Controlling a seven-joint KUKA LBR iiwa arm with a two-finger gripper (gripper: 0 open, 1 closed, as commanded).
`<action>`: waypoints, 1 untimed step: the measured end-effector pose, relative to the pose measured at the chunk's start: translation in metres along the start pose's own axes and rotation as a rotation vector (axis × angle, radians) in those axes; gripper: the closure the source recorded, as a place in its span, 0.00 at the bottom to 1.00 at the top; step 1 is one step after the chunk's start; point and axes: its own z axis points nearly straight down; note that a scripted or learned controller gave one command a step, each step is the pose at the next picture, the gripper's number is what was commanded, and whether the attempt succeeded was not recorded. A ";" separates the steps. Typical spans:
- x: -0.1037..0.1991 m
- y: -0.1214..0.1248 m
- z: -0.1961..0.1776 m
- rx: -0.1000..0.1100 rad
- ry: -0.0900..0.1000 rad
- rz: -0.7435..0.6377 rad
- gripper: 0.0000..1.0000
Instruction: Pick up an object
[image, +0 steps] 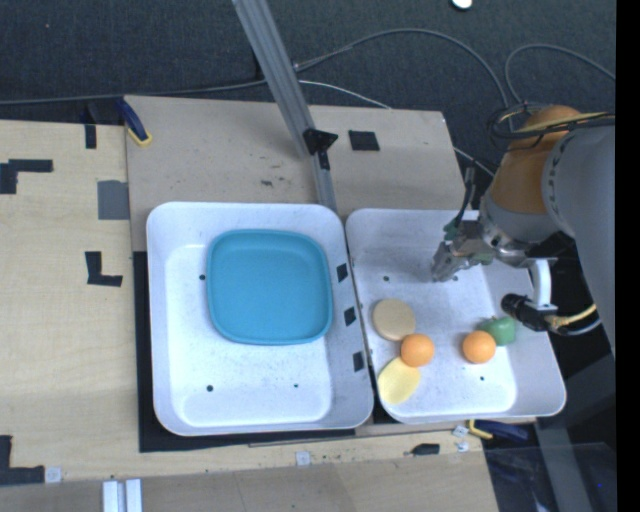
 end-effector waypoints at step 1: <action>0.002 -0.008 -0.049 -0.003 0.000 0.001 1.00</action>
